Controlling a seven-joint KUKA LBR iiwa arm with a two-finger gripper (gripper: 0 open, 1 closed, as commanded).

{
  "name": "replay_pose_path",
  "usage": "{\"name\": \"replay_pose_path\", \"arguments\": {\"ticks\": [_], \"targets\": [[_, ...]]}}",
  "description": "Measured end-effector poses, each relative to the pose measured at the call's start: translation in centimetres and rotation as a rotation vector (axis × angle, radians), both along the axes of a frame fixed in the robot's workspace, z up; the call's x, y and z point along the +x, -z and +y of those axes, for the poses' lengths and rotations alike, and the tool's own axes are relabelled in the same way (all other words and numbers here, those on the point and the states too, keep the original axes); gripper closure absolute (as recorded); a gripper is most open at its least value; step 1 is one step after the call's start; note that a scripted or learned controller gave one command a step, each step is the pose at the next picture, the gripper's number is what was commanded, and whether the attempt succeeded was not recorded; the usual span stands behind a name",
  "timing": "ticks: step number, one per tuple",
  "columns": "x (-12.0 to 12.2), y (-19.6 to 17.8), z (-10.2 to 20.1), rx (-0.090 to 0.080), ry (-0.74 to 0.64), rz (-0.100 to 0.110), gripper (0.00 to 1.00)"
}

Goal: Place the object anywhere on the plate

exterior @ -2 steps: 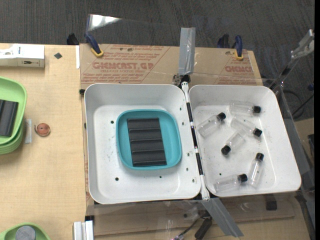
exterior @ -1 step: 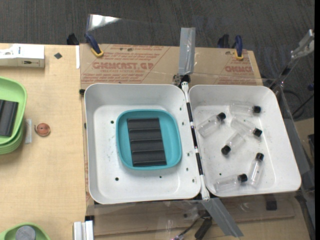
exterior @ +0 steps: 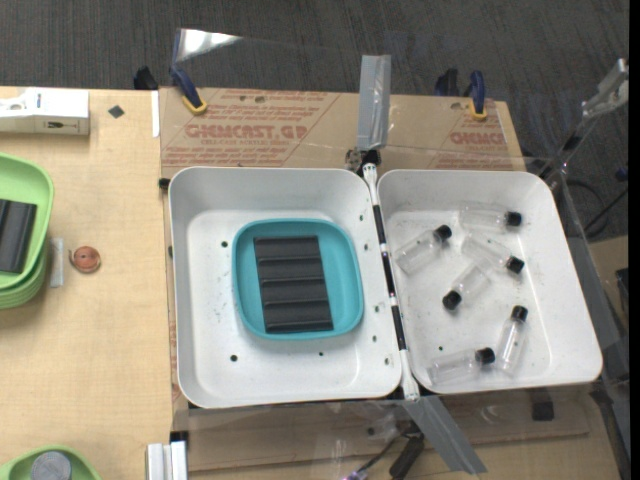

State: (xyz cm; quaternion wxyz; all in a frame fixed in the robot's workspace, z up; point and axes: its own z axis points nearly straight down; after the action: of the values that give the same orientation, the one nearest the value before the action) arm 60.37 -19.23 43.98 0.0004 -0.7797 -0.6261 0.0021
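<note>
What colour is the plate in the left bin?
Teal plate, with a dark ridged black insert on it, clearest in the camera view.

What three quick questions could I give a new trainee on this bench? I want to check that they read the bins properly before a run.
1. True or false: the teal plate sits in the left bin.
2. What lies on the plate: A) a clear vial, B) a black ribbed insert, C) a clamp?
3. How many black-capped clear vials lie in the right bin?

Key
1. True.
2. B.
3. Six, scattered and lying on their sides; none is on the plate.
</note>
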Motion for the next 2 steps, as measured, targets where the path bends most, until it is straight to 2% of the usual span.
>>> {"name": "replay_pose_path", "arguments": {"ticks": [1,2], "targets": [[0.0,0.0,0.0,0.0,0.0,0.0,0.0],[-7.0,17.7,-1.4,0.001,0.027,0.0,0.0]]}}
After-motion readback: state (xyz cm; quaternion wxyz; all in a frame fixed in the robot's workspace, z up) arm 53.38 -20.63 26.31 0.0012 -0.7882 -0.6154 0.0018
